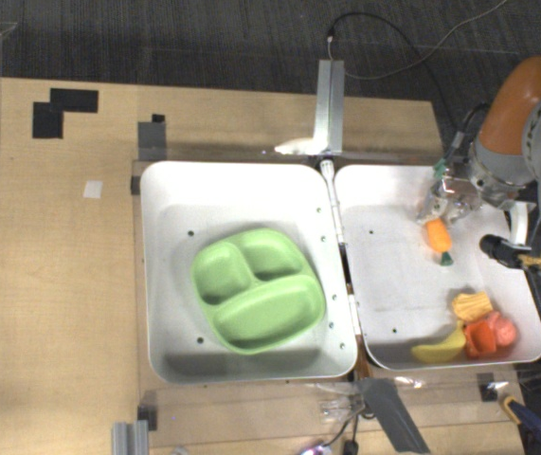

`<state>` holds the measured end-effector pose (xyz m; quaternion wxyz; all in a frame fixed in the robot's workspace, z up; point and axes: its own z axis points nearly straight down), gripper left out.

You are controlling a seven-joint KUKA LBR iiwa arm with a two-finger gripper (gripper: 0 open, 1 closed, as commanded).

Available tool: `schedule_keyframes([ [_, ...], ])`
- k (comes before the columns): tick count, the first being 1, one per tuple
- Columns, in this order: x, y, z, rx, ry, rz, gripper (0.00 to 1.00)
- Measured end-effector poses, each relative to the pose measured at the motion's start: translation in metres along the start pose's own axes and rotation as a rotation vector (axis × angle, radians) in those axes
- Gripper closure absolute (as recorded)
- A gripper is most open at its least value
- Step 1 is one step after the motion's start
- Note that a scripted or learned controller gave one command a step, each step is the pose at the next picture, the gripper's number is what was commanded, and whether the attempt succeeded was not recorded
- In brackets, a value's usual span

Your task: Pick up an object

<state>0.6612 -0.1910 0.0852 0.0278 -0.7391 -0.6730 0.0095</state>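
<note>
Gripper [447, 202] above toy carrot [438, 236] — grip state unclear, no readable writing.

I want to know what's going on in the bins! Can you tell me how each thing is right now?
Claw: low in the right bin, right above the carrot.
Carrot: lying flat, not lifted.
Green plate: right side up in the left bin, nothing on it.
Banana: lying in the right bin's near corner.
Corn: lying beside the red toy.
Red toy: resting against the banana.
</note>
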Motion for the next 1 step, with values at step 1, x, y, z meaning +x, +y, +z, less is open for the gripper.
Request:
schedule_keyframes([
  [1, 0.0848, -0.0202, -0.1074, -0.061, -0.027, -0.148, 1.00],
])
